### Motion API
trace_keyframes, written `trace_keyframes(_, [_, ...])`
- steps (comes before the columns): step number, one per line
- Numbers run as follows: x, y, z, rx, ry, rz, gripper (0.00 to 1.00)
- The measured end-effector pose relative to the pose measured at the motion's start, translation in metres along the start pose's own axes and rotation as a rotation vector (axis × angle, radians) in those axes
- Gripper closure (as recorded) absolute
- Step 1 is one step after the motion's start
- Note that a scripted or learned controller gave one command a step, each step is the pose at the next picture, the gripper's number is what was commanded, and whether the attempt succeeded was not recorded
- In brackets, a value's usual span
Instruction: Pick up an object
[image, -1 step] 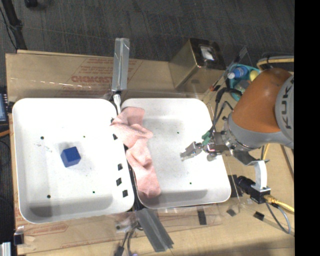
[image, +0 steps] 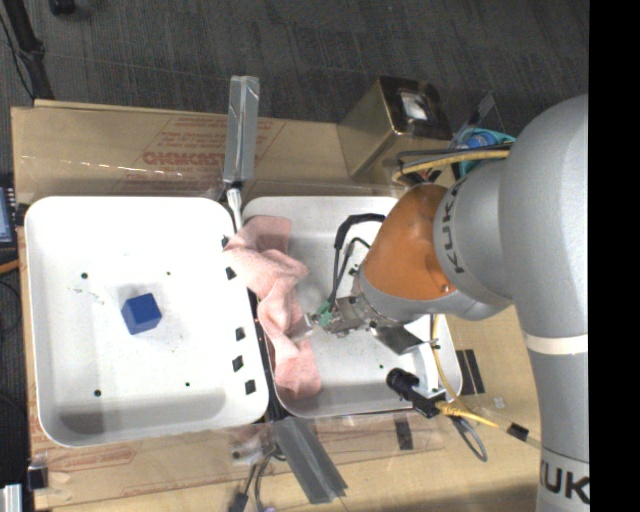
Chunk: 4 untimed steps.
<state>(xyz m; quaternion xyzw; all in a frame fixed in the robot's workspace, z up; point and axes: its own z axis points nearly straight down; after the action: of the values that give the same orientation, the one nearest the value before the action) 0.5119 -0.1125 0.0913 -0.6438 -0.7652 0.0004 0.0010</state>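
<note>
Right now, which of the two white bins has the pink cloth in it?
The right-hand shallow white bin, under the arm; the crumpled pink cloth lies along its left wall. The left white bin holds a small blue cube.

Soft pink cloth (image: 278, 300), glossy white bins (image: 60, 300)

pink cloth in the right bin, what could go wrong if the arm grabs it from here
1. The pink cloth lies along the wall next to the left bin; the pincer may scrape that wall.
2. Limp cloth may slip out or snag when lifted.
3. The blue cube sits far across, likely an awkward alternative.
</note>
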Motion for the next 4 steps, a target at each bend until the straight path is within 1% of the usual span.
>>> trace_keyframes(1, [0.008, 0.057, -0.001, -0.002, -0.002, -0.201, 0.00])
trace_keyframes(2, [0.013, -0.013, 0.000, 0.002, 0.001, -0.200, 0.00])
trace_keyframes(3, [0.060, -0.017, -0.128, -0.002, -0.001, -0.146, 0.00])
trace_keyframes(4, [0.011, 0.006, -0.005, 0.000, 0.000, 0.027, 0.00])
